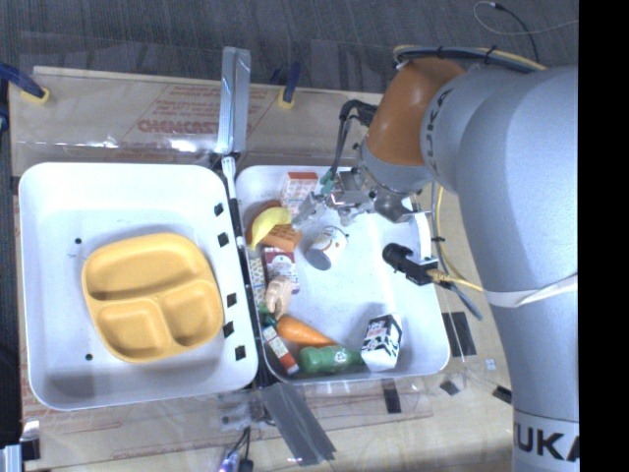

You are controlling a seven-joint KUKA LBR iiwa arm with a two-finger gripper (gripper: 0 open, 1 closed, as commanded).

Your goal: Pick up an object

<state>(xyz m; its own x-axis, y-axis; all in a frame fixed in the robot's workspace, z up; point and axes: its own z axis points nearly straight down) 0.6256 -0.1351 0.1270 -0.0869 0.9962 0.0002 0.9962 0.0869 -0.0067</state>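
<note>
From above, the arm [491, 165] is reaching in from the right and bending down over the right bin [423, 303], its gripper [329, 205] hanging near the bin's upper left, just above a small cup [322, 247]; whether it is grasping anything cannot be told. A banana [265, 224], a carrot [305, 332] pointing lower right, a green bottle [329, 359] lying lengthwise and a milk carton [381, 342] are lying below. A yellow tray [147, 293] is sitting in the left bin [59, 195].
</note>
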